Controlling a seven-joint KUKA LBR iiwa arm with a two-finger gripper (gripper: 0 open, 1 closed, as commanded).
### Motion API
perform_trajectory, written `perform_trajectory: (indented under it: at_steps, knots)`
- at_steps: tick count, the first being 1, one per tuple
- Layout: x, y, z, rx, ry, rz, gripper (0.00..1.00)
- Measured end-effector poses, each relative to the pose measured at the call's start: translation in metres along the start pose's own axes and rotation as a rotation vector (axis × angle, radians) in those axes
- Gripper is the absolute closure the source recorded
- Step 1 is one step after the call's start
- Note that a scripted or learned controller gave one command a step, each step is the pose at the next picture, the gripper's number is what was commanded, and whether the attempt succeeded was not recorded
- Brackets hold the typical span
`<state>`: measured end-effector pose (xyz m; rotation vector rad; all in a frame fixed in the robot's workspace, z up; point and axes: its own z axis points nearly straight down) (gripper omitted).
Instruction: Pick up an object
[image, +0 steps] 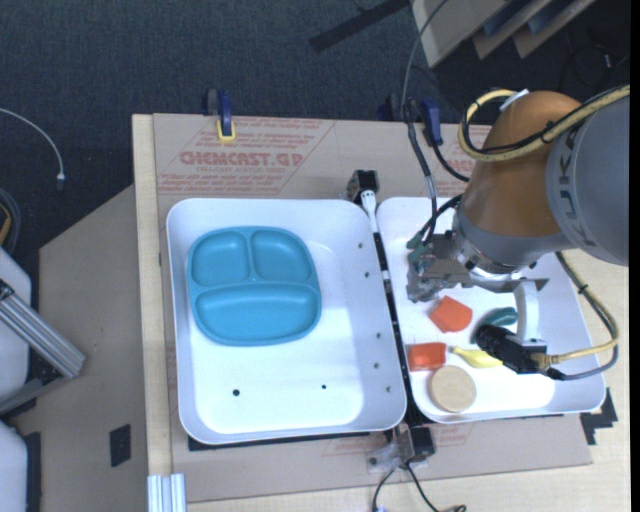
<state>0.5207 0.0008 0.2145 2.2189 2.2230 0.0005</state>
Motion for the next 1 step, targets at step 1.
perform_trajectory:
  at_steps: [1]
  knots:
    - [0.0518,0.0119,-0.0135,-0.003,0.001,-0.003,1.0]
